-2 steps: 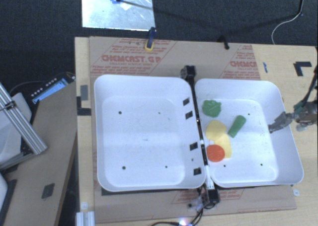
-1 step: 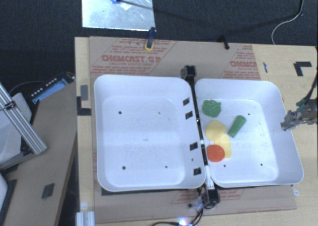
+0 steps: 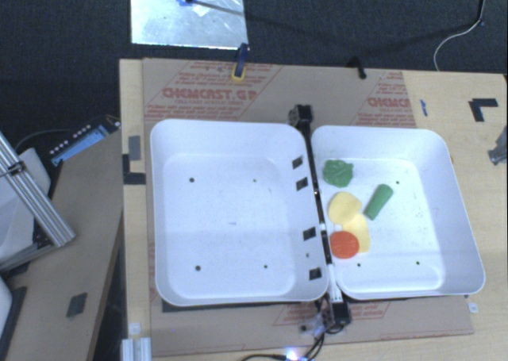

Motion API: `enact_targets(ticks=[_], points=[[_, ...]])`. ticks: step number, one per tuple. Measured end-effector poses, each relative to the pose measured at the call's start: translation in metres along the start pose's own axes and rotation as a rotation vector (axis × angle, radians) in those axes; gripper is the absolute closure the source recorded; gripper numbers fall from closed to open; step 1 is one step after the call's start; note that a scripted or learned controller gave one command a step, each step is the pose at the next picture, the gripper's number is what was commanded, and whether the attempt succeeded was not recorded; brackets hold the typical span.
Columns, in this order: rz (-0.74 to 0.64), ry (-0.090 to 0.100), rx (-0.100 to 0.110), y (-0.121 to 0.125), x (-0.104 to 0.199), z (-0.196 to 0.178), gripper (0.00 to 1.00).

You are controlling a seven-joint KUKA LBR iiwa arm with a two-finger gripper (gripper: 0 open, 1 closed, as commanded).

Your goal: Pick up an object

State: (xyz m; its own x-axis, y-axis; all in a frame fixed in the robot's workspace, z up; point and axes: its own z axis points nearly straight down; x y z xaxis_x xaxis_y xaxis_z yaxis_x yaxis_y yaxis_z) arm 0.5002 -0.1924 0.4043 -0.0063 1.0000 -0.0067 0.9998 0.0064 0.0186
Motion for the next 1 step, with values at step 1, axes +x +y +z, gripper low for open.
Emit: enact_targets(ticks=[1], points=[[0.000, 0.000, -0.002, -0.0033, 0.0080, -0.1403, 1.00]])
